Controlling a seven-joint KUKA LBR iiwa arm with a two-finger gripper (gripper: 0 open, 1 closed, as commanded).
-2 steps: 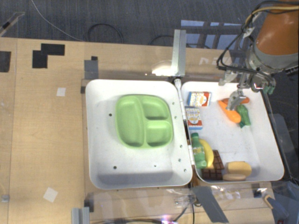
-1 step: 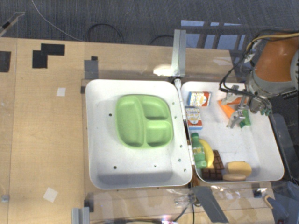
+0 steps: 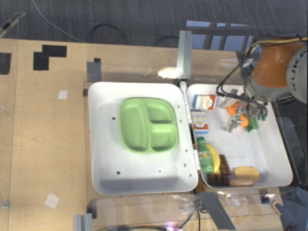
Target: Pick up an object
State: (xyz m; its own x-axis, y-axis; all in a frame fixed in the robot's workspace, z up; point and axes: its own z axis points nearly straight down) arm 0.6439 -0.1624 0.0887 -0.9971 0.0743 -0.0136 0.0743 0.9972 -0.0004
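Note:
My gripper (image 3: 242, 118) hangs over the back right part of the right bin (image 3: 269, 153), under the orange band of the arm (image 3: 274, 69). An orange object with a green end (image 3: 233, 109) lies right at the gripper, partly hidden by it; I cannot tell whether it is held or resting on the bin floor. Along the bin's left wall lie two small printed boxes (image 3: 204, 101) (image 3: 199, 120), a green bottle (image 3: 203, 155) and a yellow banana (image 3: 214, 158). At the front sit a brown chocolate bar (image 3: 219, 179) and a tan bread roll (image 3: 246, 174).
The left bin (image 3: 106, 167) holds a green divided plate (image 3: 147, 124) near its middle. A metal post (image 3: 185, 54) stands behind the seam between the bins. Bare white floor lies in the middle and right of the right bin.

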